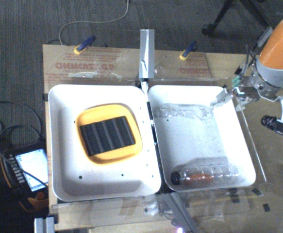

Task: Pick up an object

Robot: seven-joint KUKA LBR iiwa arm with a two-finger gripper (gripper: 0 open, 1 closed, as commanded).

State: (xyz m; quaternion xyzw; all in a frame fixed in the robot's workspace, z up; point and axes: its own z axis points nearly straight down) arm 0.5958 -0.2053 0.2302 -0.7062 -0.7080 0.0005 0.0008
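Two bins [58, 130]: yellow tray [109, 133] left, bottle [204, 174] right

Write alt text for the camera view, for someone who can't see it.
The arm's gripper sits over the right bin's far right corner; a clear plastic bottle lies along its near wall. The left bin holds a yellow-and-black tray.

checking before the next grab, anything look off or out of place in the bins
Nothing spilled or broken. The yellow tray sits slightly askew in the left bin. The clear bottle lies on its side against the right bin's near wall.
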